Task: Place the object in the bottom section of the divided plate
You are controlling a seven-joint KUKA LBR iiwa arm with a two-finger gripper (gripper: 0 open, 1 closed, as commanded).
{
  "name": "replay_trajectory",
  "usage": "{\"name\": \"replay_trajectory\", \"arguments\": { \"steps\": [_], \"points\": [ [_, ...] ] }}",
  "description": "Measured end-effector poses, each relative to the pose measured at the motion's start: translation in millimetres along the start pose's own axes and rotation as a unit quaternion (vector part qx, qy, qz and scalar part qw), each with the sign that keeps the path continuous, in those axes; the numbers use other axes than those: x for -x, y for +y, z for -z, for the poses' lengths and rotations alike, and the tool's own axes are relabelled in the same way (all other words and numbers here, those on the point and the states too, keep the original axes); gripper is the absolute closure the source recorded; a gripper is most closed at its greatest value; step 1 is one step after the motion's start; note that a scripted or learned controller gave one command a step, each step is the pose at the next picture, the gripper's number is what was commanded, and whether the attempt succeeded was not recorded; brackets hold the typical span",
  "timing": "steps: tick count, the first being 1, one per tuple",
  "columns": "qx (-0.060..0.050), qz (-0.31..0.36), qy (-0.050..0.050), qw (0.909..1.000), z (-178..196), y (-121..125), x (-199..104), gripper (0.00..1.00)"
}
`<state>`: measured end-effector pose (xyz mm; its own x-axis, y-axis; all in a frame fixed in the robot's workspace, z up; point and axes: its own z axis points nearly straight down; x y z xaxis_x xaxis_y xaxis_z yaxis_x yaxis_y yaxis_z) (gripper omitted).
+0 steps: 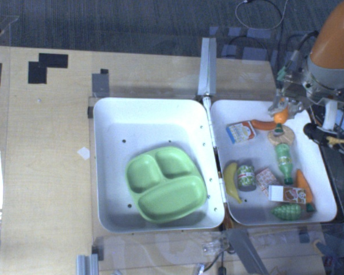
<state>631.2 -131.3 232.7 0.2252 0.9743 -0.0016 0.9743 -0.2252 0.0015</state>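
Two shallow white bins are being carried side by side on the wooden desk [40, 153]. In the left bin [109, 153] one green divided plate [166, 183] is being shown, lying flat, with two small sections toward the far side and one large bottom section nearest the viewer. In the right bin [327, 205] roughly ten small play-food pieces are being kept: nearest, a green bumpy piece [286, 212] and a small printed box [289, 195], then a carrot [303, 185], a banana [231, 182], a green can [246, 176], a green bottle [284, 160] and a blue-and-white carton [241, 132]. At the bin's far right the hand [282, 110] is being held low, with a small orange object [281, 117] just beneath it; whether that object is being gripped cannot be told. Dark carpet and cables are being seen beyond the desk.
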Motion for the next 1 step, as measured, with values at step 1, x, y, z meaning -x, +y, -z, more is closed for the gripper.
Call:
{"name": "replay_trajectory", "arguments": {
  "steps": [1],
  "points": [
    [0.0,-0.091,0.001,0.9958,-49.4,17.1,-98.1,1.0]
  ]
}}
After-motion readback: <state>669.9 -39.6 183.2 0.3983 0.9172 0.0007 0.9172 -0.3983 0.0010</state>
